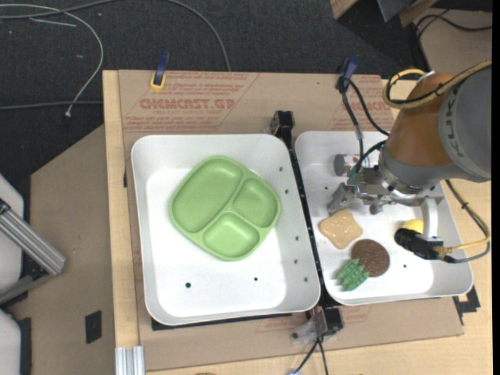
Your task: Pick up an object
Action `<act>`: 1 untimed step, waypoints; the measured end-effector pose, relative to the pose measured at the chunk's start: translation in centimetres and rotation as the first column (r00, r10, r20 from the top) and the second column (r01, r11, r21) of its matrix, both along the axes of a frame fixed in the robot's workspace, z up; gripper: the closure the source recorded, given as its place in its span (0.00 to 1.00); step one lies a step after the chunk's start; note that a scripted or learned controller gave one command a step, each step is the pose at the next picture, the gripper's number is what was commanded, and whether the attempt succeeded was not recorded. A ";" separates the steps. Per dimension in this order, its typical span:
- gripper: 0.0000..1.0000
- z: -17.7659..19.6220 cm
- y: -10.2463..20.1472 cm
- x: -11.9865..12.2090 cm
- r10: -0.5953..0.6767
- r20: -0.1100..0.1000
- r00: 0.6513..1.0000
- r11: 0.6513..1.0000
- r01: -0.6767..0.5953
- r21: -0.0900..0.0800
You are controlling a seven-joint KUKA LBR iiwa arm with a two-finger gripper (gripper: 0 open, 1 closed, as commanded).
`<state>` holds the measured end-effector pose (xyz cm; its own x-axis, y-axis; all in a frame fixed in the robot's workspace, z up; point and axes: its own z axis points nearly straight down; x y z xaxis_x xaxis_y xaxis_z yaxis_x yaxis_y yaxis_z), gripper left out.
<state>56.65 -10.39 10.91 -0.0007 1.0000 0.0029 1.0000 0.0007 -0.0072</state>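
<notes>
Low in the bin on the view's right [441,286] sits the claw [353,196], close to that bin's middle and towards its inner wall. Whether it is wide or narrow cannot be told from this slant, since the wrist and grey metalwork crowd that spot. The arm [469,123] comes in from the right edge, with its orange band [414,135] bulging above the wrist.

Three small things lie on the floor of the same bin, all on the nearer side of the claw. A tan square piece [341,229], like a slice of toast, lies just beside the claw; whether the two touch cannot be told. A brown disc [370,256] lies just beyond the tan square piece towards the bin's front edge. A green spiky piece [352,275] rests against the disc's left lower edge, near the front wall. None of them is raised off the floor.

The bin on the view's left [156,178] holds a green divided plate [225,207] with three compartments, lying flat and turned at a slant near the bin's middle.

Both bins stand on a cardboard-covered bench [195,104]. Two blue clamps [161,67] grip its far edge. A black clip [282,122] sits at the far end of the seam between the bins.
</notes>
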 end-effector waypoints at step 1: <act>1.00 1.5 -0.1 0.2 -0.002 0.007 1.000 1.000 0.002 -0.001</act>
